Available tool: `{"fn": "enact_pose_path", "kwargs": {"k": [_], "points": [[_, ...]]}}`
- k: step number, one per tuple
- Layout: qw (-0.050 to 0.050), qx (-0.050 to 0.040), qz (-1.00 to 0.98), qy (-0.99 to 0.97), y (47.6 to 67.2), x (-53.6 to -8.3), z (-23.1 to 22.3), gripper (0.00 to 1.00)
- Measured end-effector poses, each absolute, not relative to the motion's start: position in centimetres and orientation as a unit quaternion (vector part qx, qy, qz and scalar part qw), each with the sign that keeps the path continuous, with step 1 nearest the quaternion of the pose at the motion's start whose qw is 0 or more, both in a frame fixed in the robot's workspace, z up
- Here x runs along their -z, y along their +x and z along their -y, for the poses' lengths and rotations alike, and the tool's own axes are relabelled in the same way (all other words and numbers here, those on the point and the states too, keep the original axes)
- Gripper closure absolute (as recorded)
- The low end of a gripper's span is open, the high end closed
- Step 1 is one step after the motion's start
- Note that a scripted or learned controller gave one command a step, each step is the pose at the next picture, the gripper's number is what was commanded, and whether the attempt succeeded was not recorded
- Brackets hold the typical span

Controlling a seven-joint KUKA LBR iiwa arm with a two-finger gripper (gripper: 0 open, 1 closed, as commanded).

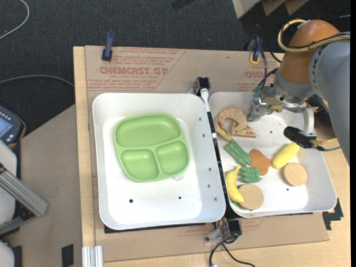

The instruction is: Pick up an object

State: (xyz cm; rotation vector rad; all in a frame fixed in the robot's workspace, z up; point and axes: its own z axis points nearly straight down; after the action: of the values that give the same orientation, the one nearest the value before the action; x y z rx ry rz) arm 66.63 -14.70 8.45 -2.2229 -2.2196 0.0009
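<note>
Where the tool [260,105] hangs, croissant [233,121] lies just beside.

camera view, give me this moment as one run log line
pincer over right bin far end, near croissant | nothing seen held | green tray in left bin

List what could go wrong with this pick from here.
1. The toy food in the right bin lies packed together: the green vegetable touches the orange piece, so the fingers may catch two things or push one aside.
2. The gripper hangs by the croissant near the bin's far wall, which may block a clean descent.
</note>
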Motion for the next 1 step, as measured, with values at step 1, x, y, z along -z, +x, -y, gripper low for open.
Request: {"fn": "enact_pose_path", "kwargs": {"k": [1], "points": [[-0.002,0.0011,0.707,-0.707,66.75,-9.64,14.65,1.0]]}}
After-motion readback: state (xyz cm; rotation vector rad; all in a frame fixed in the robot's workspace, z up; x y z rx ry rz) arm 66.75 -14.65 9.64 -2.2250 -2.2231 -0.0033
